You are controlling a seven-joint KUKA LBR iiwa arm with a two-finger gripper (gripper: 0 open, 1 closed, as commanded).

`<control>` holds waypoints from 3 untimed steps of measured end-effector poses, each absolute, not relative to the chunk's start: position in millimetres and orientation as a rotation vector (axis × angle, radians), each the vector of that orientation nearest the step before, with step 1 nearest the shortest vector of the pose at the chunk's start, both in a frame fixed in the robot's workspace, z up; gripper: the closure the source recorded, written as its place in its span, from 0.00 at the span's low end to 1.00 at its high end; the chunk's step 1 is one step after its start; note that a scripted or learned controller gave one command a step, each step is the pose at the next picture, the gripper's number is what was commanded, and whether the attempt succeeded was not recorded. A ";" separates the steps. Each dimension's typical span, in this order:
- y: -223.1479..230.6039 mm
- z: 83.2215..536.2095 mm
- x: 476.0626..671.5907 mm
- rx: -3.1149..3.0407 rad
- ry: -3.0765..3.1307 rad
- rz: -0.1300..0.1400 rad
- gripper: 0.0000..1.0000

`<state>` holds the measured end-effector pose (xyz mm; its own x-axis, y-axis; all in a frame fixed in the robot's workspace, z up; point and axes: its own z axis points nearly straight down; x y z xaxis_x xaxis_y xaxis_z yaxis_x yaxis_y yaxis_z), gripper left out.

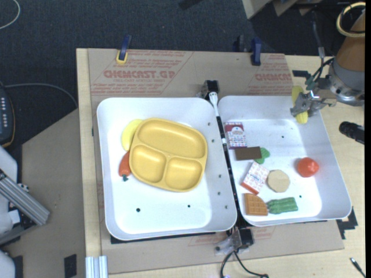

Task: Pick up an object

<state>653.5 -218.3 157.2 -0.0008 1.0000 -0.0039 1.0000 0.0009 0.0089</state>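
A small yellow object (302, 117) sits between my gripper's (304, 110) fingers, held above the far right corner of the right bin (330, 172). My fingers are closed narrowly on it. Below in that bin lie a red ball (308, 167), a round cracker (278, 180), a waffle (254, 204), a green pickle (282, 205) and small boxes. The left bin (110, 172) holds a yellow divided plate (168, 154).

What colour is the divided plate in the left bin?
Yellow. The divided plate shows best in the camera view, lying in the left bin.
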 end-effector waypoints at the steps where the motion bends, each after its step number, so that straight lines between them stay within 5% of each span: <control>1: -215.8 203.1 660.2 2.215 2.218 0.005 1.00; 2: -216.1 227.2 661.3 2.216 2.218 0.004 1.00; 3: -170.6 220.8 635.5 2.220 2.228 0.000 1.00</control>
<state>635.5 -170.6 220.8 -0.0036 1.0000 0.0024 1.0000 0.0036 -0.0024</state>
